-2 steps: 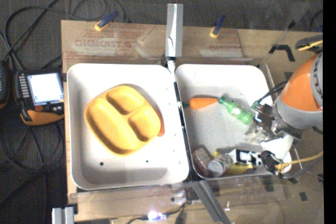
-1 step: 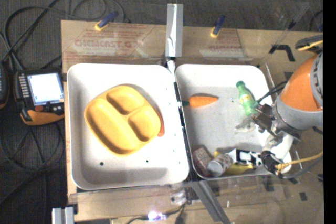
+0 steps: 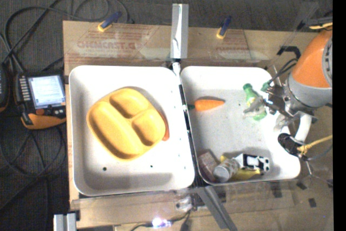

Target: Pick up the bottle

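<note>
The bottle (image 3: 252,100) is a small clear green one with a green cap. It lies in the right bin (image 3: 232,76), near that bin's right wall. My gripper (image 3: 268,98) reaches in over the right wall and sits right at the bottle's right side, touching or nearly touching it. The dark clutter of the wrist hides the contact itself. The grey arm with its orange band (image 3: 316,67) stands just outside the bin on the right.
A carrot (image 3: 208,105) lies left of the bottle. Along the right bin's front wall sit a can (image 3: 223,172), a banana (image 3: 246,173) and a black and white item (image 3: 254,162). A yellow divided plate (image 3: 127,123) fills the middle of the left bin (image 3: 81,170).
</note>
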Robot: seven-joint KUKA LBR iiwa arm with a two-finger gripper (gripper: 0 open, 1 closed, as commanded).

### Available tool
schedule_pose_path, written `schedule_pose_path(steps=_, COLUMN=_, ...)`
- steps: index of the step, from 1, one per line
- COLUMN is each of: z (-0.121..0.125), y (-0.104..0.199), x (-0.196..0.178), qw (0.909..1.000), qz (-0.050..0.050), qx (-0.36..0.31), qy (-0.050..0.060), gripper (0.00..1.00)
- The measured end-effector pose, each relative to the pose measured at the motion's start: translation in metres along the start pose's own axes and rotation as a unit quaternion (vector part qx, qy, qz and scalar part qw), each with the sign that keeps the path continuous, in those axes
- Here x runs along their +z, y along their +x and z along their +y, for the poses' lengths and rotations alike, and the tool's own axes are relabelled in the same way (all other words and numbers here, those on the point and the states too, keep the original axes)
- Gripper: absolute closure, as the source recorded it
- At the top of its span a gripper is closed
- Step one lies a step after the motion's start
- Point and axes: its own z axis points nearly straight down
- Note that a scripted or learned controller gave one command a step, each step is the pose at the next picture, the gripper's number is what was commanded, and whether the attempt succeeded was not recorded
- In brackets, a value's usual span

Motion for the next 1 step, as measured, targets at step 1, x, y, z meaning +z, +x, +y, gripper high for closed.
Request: schedule_pose_path(steps=1, z=0.0294, y=-0.0179, x=-0.0173, qw=0.9997, qz=-0.001, qx=0.025, qy=0.0, gripper=0.0)
